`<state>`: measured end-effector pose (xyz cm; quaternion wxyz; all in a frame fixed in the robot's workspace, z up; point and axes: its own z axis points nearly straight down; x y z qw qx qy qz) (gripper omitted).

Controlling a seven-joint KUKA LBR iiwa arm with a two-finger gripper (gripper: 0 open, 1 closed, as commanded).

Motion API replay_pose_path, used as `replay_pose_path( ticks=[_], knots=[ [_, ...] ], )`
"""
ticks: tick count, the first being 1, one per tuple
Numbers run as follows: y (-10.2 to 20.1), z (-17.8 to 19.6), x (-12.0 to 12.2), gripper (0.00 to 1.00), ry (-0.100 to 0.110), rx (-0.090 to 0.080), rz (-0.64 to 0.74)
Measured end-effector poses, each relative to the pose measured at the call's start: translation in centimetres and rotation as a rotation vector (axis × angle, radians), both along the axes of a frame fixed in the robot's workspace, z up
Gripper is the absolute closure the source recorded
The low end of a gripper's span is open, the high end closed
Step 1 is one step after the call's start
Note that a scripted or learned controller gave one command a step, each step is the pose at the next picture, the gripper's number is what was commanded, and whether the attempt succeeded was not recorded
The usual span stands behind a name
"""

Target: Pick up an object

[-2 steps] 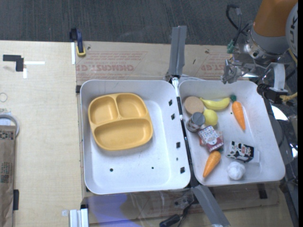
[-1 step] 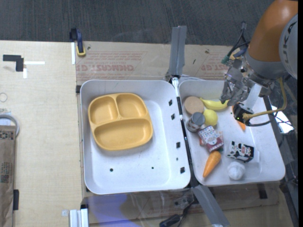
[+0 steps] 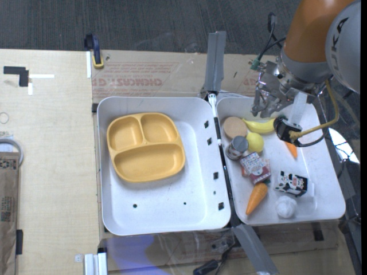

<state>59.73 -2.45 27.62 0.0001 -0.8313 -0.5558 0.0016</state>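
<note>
Gripper (image 3: 265, 109) above right bin (image 3: 328, 171) far edge | finger state: cannot tell | banana (image 3: 259, 125) just below gripper

a robotics lab or test cell: a grey and orange industrial arm (image 3: 321, 33) with loose cabling hangs over the right bin (image 3: 330, 202), two white bins sit on a plywood bench (image 3: 51, 171) patched with printed cardboard (image 3: 149, 79), tape marks (image 3: 34, 76) near its far left corner, toy food and a yellow divided plate (image 3: 146, 146) as test props
</note>
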Motion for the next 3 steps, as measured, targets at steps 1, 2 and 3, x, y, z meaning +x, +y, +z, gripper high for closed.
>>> replay_pose_path(
  ticks=[1, 2, 3],
  knots=[
    [0.0, 0.0, 0.0, 0.0, 0.0, 0.0, 0.0],
    [-4.0, -8.6, -2.2, 0.0, 0.002, 0.002, 0.069],
    [-6.0, -14.8, -0.8, 0.0, -0.034, -0.002, 0.296]
  ],
)
